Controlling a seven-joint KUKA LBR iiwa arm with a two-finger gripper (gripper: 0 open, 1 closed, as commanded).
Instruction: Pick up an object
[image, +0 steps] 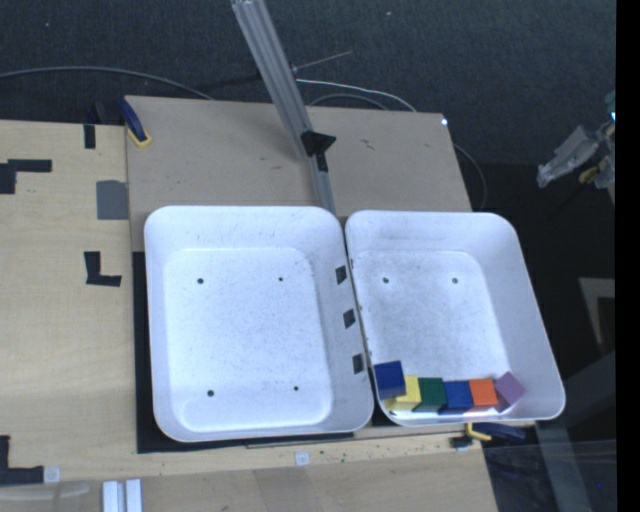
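Step in hand: approach not yet begun, by judgement; the end effector (575, 160) sits at the upper right of the view, outside both bins and apart from every object.
End effector state: cannot tell whether open or closed; the part is small and blurred, and nothing is visibly held.
Task objects: a row of small blocks lies well below and to the left of the end effector, packed against the near wall of the right bin (500, 240).
Row order, farthest from the end effector to nearest: blue block (389, 377), yellow block (404, 398), green block (431, 391), second blue block (458, 394), orange block (483, 391), purple block (509, 386).
Next move calls for: travel over the right bin, then descent onto one block; the blocks touch each other and the wall, so finger clearance is likely tight.
Shapes: blocks are cuboid with flat faces; bins are shallow trays with rounded corners and sloped walls.
Materials and textures: bins look like white speckled plastic; the table (60, 300) is pale wood-toned board.
Left bin (170, 240): farther left of the end effector, touching the right bin.
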